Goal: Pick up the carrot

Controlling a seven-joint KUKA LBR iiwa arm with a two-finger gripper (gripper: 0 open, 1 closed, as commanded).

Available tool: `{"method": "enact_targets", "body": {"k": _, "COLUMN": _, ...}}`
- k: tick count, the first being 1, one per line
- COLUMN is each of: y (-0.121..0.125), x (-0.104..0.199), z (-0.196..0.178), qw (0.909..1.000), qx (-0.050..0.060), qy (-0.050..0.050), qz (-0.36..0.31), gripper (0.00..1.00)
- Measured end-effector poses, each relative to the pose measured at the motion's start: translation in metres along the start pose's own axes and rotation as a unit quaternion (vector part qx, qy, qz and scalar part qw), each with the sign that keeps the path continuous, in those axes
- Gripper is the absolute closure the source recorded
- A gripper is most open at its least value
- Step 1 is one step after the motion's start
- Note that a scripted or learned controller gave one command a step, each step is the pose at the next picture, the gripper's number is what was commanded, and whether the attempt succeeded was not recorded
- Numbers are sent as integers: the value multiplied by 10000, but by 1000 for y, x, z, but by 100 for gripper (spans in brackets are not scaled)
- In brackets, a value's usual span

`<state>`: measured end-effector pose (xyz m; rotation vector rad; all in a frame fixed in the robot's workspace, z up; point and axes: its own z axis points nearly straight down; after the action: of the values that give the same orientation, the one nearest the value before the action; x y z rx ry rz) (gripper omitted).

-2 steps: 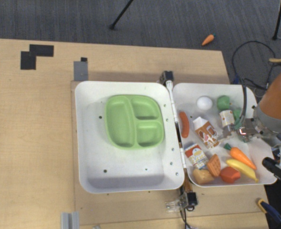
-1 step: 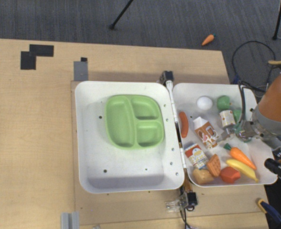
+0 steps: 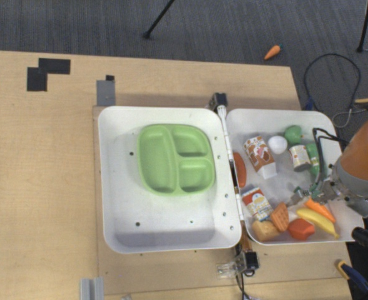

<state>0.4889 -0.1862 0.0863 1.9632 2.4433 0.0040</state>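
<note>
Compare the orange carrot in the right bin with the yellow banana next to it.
The orange carrot is shorter and tapers to a point; the yellow banana is longer, blunter and gently curved. The carrot lies nearer the gripper, on the banana's far side; the banana lies closer to the bin's near rim. Both lie flat in the right white bin, slanting the same way, side by side.

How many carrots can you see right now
2. One carrot lies in the right bin, near its right edge beside the hand and above the banana. A second carrot lies on the floor beyond the bench. Others may be hidden under the arm.
</note>
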Motion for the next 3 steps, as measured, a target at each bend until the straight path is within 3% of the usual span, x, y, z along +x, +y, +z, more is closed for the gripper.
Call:
{"method": "enact_targets", "body": {"k": 1, "y": 2, "x": -1, "z": -12, "qw": 10000, "qx": -26, "qy": -18, "qz": -9, "gripper": 100}}
{"method": "enact_targets", "body": {"k": 2, "y": 2, "x": -1, "z": -11, "qw": 10000, "qx": -26, "qy": -18, "qz": -9, "gripper": 0}}
{"method": "enact_targets", "body": {"k": 3, "y": 2, "x": 7, "z": -1, "qw": 9921, "qx": -7, "qy": -7, "qz": -1251, "gripper": 0}}
